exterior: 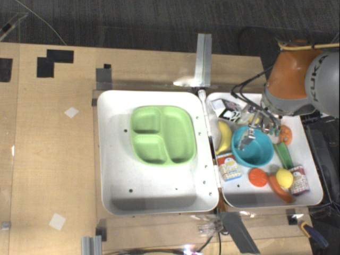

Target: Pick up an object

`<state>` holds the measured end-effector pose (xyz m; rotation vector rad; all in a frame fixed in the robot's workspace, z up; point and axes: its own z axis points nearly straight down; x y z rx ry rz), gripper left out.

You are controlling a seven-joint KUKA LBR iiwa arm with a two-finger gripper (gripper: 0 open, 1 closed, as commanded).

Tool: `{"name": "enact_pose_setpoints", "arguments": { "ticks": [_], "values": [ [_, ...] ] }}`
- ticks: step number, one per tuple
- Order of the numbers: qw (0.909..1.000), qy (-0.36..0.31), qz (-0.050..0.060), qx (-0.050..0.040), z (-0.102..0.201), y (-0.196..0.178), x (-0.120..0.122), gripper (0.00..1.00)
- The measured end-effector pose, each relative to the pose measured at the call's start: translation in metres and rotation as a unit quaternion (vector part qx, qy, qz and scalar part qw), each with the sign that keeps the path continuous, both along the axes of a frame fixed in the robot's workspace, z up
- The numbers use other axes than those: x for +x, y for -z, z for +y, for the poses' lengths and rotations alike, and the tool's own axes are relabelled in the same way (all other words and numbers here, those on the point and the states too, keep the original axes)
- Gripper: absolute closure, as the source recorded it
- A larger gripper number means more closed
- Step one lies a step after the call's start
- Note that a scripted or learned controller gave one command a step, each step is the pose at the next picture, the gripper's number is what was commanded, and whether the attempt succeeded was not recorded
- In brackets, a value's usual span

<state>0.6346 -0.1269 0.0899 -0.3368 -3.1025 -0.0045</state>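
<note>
My gripper (248, 138) hangs over the right bin (313, 193), its metal fingers reaching down into a blue bowl (255, 152). Nothing shows between the fingers. Left of the bowl lies a yellow banana (225, 136). In front of the bowl sit a small red-and-white packet (229, 169), a red round thing (258, 177), a yellow lemon (284, 178) on an orange carrot (278, 189), and a small printed can (299, 180). A green stick-shaped thing (283, 154) and an orange ball (286, 135) lie to the bowl's right.
The left bin (114, 185) holds a green divided plate (162, 135). A metal post (203, 62) stands behind the bins' shared wall. The grey and orange arm (297, 84) covers the right bin's back corner.
</note>
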Motion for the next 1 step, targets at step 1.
{"name": "enact_pose_setpoints", "arguments": {
  "ticks": [1],
  "values": [
    [0.9964, -0.083, -0.019, -0.0054, 0.0239, -0.0022, -0.0305, 0.00]
  ]
}}
